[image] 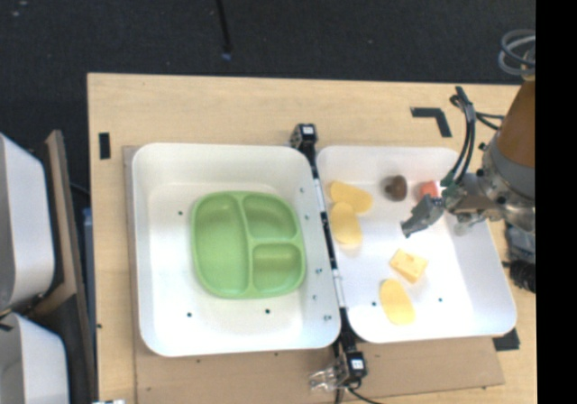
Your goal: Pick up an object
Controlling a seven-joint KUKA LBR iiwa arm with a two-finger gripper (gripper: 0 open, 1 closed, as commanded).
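The right white bin [469, 303] holds several small items. Two pale yellow pieces [351, 197] [346, 225] lie near its left wall. A yellow cheese-like wedge [408, 264] and a yellow oval piece [397, 301] sit toward the front. A brown round lump [395, 186] and a small red block [427, 188] rest at the back. My gripper [416, 218] hangs over the bin's middle, just below the red block and above the wedge, and I see nothing held in it.
The left white bin [162, 303] carries a green divided plate [247, 243]. A black-clipped divider [323, 231] runs between the bins. The arm's orange band [521, 127] and cables [467, 136] stand over the right bin's back right corner.
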